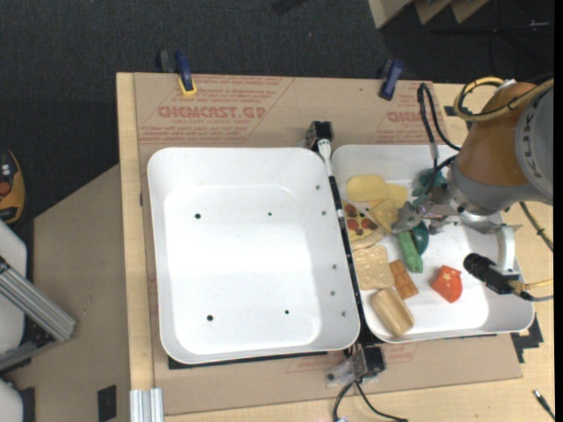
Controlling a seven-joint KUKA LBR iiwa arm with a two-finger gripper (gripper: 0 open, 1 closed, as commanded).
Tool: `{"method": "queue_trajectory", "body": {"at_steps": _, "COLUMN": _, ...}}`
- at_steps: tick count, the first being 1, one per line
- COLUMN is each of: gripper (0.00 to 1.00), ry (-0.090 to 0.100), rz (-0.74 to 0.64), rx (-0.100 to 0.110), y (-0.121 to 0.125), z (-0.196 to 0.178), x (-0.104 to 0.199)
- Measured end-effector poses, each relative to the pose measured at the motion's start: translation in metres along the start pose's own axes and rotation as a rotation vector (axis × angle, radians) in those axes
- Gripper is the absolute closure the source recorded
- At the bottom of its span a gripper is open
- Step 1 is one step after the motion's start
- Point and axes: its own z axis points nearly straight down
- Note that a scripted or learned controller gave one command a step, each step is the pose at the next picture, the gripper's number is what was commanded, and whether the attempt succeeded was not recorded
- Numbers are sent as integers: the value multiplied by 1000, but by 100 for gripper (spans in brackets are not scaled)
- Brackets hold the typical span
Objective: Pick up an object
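The right bin (493, 319) holds several toy foods. A yellow round piece (367, 187) lies at the back, with a pizza slice (360, 223) below it. A cracker (372, 268) sits mid-bin, a bread roll (392, 311) is at the front, and a red strawberry-like piece (447, 283) lies to the right. A green vegetable (412, 248) lies upright in the middle. My gripper (415, 214) hangs low over the green vegetable's top end, beside the yellow pieces. Its wrist and cables hide the fingers.
The left bin (176, 262) is bare white plastic with a few small holes. Both bins sit on a cardboard sheet (220, 108) clamped at the back. The orange-banded arm (497, 148) comes in over the right bin's far corner.
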Motion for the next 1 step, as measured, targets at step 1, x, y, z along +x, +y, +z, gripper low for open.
{"method": "queue_trajectory", "body": {"at_steps": 1, "gripper": 100, "ry": 5, "rz": -10, "rx": -1, "y": 21, "z": -93, "x": 98}}
